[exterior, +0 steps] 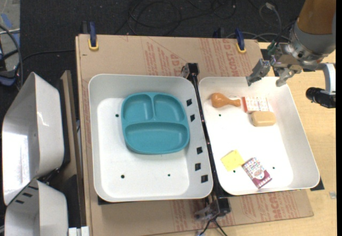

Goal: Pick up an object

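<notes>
My gripper [269,76] hovers over the back edge of the right bin [299,138], fingers spread open with nothing between them. Just below it in that bin lie an orange drumstick-shaped toy [223,101], a small white and red card [256,104] and a tan block [263,119]. Nearer the front of the same bin sit a yellow square piece [231,160] and a maroon and white packet [256,172].
The left bin [101,138] holds a teal divided plate [155,123]. Both bins rest on a cardboard sheet [160,53] held by blue and yellow clamps [93,41] at the back. Cables lie on the dark floor behind, and white containers [29,128] stand at far left.
</notes>
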Tool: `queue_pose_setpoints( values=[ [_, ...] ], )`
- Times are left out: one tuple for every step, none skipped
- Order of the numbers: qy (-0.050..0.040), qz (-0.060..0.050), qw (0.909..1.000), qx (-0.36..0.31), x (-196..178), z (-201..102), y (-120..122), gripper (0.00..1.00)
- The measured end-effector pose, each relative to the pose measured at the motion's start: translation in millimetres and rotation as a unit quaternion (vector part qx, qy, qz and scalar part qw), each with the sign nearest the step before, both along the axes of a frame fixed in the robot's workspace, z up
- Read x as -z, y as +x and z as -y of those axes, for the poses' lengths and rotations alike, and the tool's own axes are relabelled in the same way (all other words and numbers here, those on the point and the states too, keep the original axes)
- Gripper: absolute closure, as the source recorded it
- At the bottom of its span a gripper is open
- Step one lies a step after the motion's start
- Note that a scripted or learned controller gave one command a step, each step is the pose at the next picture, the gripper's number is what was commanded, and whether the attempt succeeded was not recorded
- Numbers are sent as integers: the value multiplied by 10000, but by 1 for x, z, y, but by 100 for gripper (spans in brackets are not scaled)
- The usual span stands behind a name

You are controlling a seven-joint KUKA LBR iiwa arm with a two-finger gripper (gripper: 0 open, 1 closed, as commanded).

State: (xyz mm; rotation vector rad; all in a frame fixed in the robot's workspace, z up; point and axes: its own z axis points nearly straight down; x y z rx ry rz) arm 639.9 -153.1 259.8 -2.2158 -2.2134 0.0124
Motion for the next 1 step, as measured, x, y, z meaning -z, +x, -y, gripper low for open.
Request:
queue_pose_setpoints(
  values=[
    [-11,63,10000,-12,-8,0,2,0]
  ],
)
